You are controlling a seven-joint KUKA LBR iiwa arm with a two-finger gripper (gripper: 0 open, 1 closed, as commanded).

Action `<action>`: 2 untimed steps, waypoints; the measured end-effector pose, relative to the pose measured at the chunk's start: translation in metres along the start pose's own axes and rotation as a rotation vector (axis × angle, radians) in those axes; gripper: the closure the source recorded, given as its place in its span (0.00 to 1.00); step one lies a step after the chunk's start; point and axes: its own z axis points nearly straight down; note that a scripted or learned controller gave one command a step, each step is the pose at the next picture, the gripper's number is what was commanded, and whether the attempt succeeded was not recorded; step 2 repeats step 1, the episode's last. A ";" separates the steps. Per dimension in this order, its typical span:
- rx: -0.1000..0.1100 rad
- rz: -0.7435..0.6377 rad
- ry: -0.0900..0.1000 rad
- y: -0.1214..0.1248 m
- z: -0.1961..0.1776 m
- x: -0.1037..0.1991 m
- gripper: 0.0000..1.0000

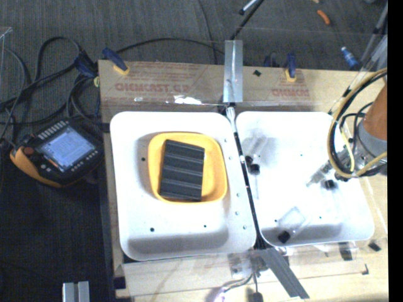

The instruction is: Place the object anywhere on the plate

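Two white bins [182, 244] sit side by side on the bench. One yellow plate [217, 168], at nine o'clock, carries one dark ridged block [182, 170]. One pendant [60, 153] lies on the floor.

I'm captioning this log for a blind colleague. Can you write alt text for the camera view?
A dark ridged block lies on a yellow plate in the left white bin. The arm's hand is over the right white bin, apart from the block. A teach pendant sits on the floor at left.
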 end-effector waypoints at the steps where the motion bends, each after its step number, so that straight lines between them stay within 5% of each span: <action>1: 0.000 0.000 0.000 0.000 0.000 0.000 0.00; 2: 0.000 0.000 0.000 0.000 0.000 0.000 0.00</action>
